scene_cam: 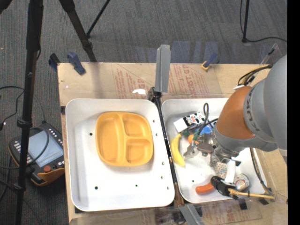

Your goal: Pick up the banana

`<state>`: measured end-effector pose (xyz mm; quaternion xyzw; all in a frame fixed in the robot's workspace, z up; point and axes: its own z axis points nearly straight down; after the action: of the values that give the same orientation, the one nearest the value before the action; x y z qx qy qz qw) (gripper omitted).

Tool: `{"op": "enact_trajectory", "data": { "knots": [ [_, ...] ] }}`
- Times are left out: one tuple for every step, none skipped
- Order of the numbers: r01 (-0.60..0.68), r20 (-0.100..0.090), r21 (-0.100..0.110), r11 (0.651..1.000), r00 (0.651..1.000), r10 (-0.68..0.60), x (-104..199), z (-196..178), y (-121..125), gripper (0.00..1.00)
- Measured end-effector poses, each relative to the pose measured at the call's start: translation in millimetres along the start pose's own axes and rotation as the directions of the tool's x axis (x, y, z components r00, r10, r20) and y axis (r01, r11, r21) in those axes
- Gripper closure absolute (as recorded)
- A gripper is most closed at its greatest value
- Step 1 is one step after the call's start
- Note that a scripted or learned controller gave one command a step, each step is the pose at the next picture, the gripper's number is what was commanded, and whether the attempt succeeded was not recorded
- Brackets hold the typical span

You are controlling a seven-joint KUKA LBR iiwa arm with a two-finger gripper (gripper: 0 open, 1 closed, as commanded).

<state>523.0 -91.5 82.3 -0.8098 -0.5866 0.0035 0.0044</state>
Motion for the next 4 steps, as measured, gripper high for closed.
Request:
{"op": "enact_trajectory", "data": {
  "knots": [
    [0.193, 0.002, -0.004, 0.981, 0.981, -0.193, 21, -1, 36, 0.0],
    [0.275, 0.003, 0.016, 0.961, 0.962, -0.275, 36, 1, 90, 0.0],
    [0.18, 0.001, -0.002, 0.984, 0.984, -0.18, 18, -1, 29, 0.0],
    [0.479, 0.009, -0.008, 0.878, 0.878, -0.479, 1, -3, -4, 0.0]
  ]
}}
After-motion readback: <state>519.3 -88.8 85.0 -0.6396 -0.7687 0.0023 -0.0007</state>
